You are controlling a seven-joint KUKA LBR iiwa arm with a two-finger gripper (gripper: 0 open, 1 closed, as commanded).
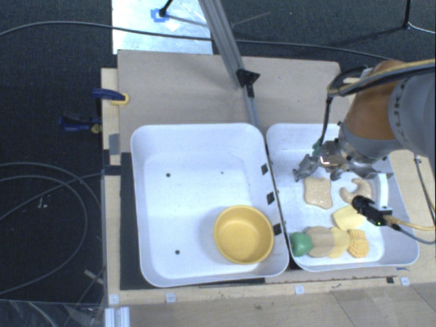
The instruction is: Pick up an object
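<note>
The grey arm [409, 107] reaches in from the right, its orange band [371, 114] above the wrist, with the pincer [320, 169] pointing down and leftward.

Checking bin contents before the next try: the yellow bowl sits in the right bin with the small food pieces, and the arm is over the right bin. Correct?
Not quite. The camera view shows the yellow bowl in the left bin, alone. The small food pieces lie in the right bin, and the arm is over the right bin.
</note>
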